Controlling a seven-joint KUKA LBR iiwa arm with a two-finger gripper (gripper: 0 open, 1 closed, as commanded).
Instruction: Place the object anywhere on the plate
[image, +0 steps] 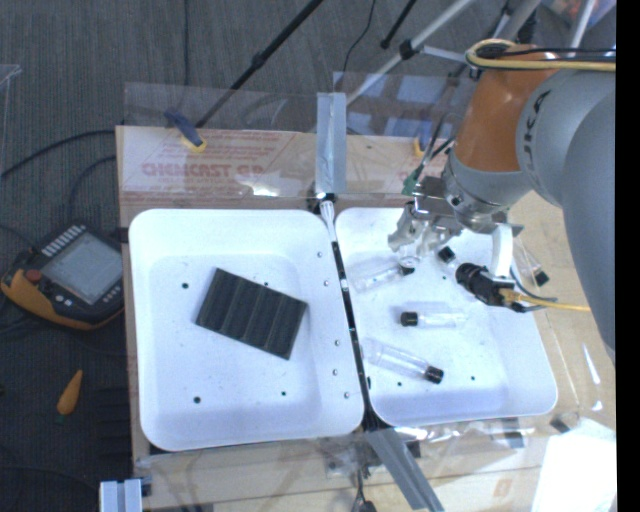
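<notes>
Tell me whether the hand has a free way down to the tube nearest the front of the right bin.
Probably yes. The hand hovers over the back of the right bin, and the front tube lies apart from the other tubes with nothing over it.

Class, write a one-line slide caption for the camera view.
Gripper over right bin holding three vials; dark plate in left bin.

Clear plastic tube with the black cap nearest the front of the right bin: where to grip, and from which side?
Likely mid-barrel on the clear plastic tube with the black cap, coming from straight above. It lies flat and slanted on the right white bin floor, so set the fingers across its long axis. The gripper is over the bin's far end.
</notes>
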